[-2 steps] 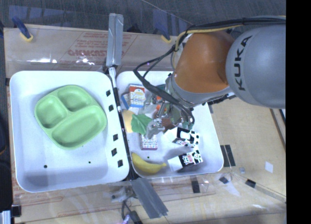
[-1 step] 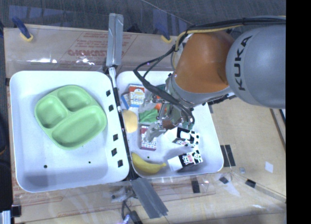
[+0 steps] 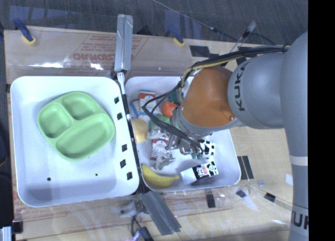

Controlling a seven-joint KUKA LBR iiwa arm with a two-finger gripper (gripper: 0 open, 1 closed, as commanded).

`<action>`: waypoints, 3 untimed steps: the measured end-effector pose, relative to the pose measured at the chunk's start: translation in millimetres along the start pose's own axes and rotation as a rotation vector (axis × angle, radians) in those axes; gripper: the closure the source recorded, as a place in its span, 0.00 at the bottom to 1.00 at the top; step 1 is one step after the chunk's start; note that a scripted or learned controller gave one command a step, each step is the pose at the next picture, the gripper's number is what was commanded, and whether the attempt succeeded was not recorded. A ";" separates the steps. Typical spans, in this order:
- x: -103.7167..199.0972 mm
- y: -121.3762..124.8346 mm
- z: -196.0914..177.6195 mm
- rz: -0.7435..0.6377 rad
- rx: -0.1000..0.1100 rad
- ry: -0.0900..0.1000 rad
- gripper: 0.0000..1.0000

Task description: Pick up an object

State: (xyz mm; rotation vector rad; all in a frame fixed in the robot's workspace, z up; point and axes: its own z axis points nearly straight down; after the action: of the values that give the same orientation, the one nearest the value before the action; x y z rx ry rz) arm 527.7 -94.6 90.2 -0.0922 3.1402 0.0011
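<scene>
The right bin holds several small objects. A yellow banana lies at its front edge, and a pale yellow piece rests by the left wall. A red and white packet sits at the back, next to an orange-red item. Two black and white patterned blocks lie at the front right. My gripper hangs low in the middle of this bin, right over a crumpled red and white wrapper. The orange band and wrist hide the bin's centre.
The left bin holds a green divided plate. A metal divider bar stands between the bins at the back. The grey arm covers the right bin's right side. Cables run over the bin's back.
</scene>
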 end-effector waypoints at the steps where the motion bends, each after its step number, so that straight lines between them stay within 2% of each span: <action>1: -28.2 -0.4 0.4 0.044 0.000 0.003 0.00; 2: 23.9 4.2 -1.2 0.135 0.002 -0.003 0.00; 3: -55.8 -5.9 0.3 -0.208 0.000 0.001 0.00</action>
State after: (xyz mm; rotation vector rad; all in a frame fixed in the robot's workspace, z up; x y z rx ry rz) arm 583.8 -97.2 89.9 -0.4173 3.1144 0.0013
